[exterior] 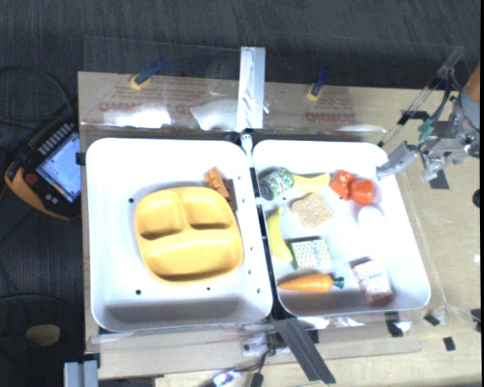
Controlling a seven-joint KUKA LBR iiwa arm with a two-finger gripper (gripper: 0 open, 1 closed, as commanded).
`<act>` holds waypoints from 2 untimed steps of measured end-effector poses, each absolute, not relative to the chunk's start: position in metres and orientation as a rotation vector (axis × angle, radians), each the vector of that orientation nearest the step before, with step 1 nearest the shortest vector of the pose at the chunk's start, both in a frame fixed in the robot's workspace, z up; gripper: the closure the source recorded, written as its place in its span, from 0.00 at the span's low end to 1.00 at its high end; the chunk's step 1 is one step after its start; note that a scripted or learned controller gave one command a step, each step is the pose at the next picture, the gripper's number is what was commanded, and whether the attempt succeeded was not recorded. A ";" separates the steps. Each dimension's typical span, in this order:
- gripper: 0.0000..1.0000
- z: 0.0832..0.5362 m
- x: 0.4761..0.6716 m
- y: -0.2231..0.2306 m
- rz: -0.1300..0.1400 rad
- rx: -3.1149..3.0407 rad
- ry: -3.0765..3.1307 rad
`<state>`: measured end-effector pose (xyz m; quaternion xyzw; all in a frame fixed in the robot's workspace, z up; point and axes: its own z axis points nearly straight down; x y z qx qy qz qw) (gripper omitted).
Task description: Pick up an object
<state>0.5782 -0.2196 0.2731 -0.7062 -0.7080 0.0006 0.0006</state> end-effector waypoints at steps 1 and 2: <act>0.00 0.100 0.600 -0.214 -0.014 -2.095 -2.340; 0.00 0.088 0.669 -0.157 0.006 -2.526 -1.875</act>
